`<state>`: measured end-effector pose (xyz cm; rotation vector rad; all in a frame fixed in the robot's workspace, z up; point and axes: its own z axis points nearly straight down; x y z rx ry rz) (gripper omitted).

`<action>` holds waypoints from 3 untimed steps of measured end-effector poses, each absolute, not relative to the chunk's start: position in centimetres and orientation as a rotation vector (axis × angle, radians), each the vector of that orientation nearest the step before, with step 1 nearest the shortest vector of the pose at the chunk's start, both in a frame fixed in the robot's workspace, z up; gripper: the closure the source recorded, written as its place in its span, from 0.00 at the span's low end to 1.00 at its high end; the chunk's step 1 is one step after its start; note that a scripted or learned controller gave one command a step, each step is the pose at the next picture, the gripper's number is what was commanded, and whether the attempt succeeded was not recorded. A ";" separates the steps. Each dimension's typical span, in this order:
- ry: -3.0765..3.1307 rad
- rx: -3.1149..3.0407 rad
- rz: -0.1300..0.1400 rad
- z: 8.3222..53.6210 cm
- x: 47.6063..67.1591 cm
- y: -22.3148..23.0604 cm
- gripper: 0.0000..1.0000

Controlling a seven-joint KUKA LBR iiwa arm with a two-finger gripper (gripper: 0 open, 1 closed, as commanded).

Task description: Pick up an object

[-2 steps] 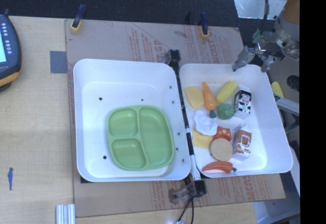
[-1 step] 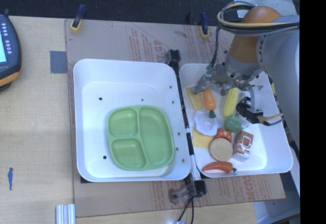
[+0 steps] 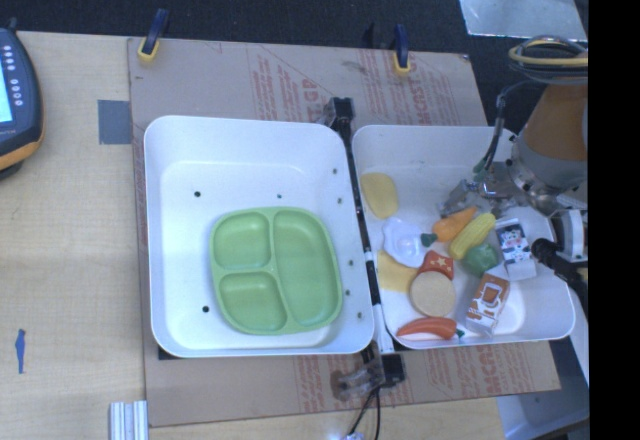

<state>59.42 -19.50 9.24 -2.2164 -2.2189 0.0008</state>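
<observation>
The gripper (image 3: 478, 190) hangs low over the right bin (image 3: 560, 323), just beside the corn cob (image 3: 473, 234) in the toy-food pile; whether it grips anything cannot be told. The green tray (image 3: 275, 270) lies in the left bin (image 3: 175, 158).

Two white bins sit side by side on the bench: the left bin (image 3: 170, 228) holds a green divided tray (image 3: 275, 270), and the right bin (image 3: 420, 143) holds a heap of toy food. In that heap lie a yellow chip (image 3: 379, 194), a corn cob (image 3: 472, 234), a carrot (image 3: 455, 224), a round cookie (image 3: 433, 295), a hot dog (image 3: 426, 329) and a small carton (image 3: 488, 304). The arm (image 3: 552, 133) reaches in from the right, its gripper (image 3: 478, 190) low over the right bin just above the carrot and corn cob.
</observation>
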 end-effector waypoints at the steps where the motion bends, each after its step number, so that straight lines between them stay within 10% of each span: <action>1: -2.222 -2.214 0.004 9.2 52.1 -14.2 0.00; 3: -2.230 -2.216 0.000 9.4 63.5 -12.7 0.00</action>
